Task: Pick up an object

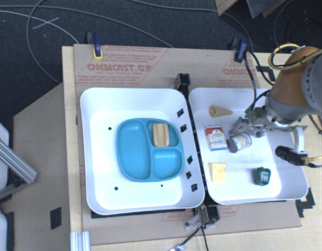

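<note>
On the tabletop (124,60), the left white bin (98,114) holds a blue divided plate (140,153) with a tan bread-like block (160,134) in its upper right compartment, long axis running up and down the frame. In the right white bin (286,184), from left to right: a red-and-white carton (215,138) and, below it, a yellow square block (218,172); a tan cone (220,111) near the top, tip pointing right; a small can (240,141) lying on its side, long axis slanting from lower left to upper right; a dark teal object (262,176) at lower right. The end effector (245,130) sits at the can's upper right end, touching it; whether it is grasping or released cannot be told.
</note>
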Tool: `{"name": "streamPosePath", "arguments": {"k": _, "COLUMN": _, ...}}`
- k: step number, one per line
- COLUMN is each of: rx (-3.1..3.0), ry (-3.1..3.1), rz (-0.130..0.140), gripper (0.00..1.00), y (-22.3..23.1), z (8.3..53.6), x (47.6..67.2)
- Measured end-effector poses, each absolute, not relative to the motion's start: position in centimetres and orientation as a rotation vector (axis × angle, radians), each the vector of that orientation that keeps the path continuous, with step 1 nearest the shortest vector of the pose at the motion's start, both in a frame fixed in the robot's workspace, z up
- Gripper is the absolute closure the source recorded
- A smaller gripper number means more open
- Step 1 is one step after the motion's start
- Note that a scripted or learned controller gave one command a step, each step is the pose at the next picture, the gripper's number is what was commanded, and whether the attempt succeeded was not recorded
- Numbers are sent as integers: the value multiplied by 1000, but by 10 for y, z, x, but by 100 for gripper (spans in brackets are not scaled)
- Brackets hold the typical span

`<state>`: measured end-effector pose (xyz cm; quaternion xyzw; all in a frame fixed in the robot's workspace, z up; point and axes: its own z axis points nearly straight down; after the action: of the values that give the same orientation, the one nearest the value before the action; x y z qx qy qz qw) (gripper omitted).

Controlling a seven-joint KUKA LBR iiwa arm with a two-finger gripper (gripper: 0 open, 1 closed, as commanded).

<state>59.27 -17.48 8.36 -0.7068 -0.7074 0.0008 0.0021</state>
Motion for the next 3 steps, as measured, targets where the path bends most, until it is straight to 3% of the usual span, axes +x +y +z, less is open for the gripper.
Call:
{"name": "streamPosePath", "arguments": {"k": 1, "rx": -2220, "ry": -2222, "rz": -2, "gripper": 100, "y": -175, "z": 97, "x": 594}}
{"name": "streamPosePath", "arguments": {"k": 3, "rx": -2224, "ry": -2227, "rz": -5, "gripper": 100, "y": -171, "z": 215, "x": 596}}
